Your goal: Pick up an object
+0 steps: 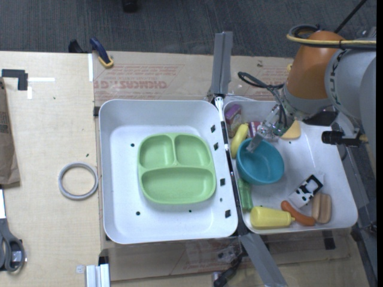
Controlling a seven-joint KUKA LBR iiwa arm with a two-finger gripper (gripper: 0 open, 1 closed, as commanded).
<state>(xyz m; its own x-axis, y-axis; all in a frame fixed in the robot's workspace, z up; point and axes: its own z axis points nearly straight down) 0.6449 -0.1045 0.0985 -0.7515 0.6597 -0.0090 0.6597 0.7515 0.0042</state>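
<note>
Tool (261,137) hovers over blue bowl's (261,164) upward-facing rim.

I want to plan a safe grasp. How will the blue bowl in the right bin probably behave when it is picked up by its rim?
The blue bowl looks like thin, smooth plastic, so it is probably light and stiff, perhaps slippery. Held by one side of the rim, it may tilt. Toys crowd around it, so the banana could be nudged.

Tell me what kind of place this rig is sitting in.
Likely a robotics lab or test bench, not a home kitchen: two white bins on a board-covered bench, toy-like plastic food such as a banana beside a blue bowl, and a clamp with loose cabling.
</note>
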